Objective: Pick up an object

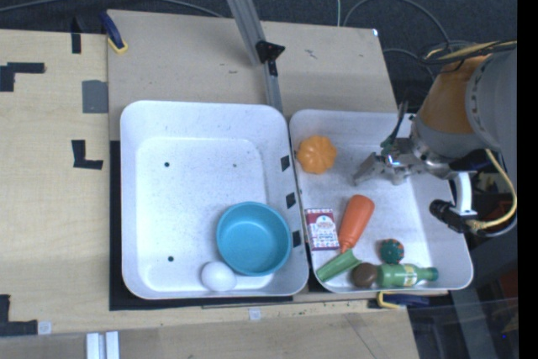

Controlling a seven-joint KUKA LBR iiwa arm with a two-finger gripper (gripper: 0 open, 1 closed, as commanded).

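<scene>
Camera view, contents by size, with pick status.

Bench (50,181): light wood, bearing two white bins side by side.
Left bin (168,130): holds a blue bowl (252,237) near its front edge and a white ball (218,275) touching the bowl's front rim.
Right bin (441,261): holds all my nearer candidates.
My arm (471,109): grey with an orange band, reaching in over the right bin's far right side.
My hand (378,168): fingers spread and released, nothing between them, above bare bin floor.
Carrot (356,220): orange with a green top, lying slantwise just in front of my hand.
Green bottle (406,273): on its side along the front wall.
Orange pumpkin (316,154): near the back left corner, apart from my fingers.
Red-and-white carton (322,229): just beside the carrot.
Small items: a dark green-and-red piece (390,250) and a brown one (364,274).

Status: nothing grasped or lifted. I judge the whole pick remains: choose, descend, close, raise.
</scene>
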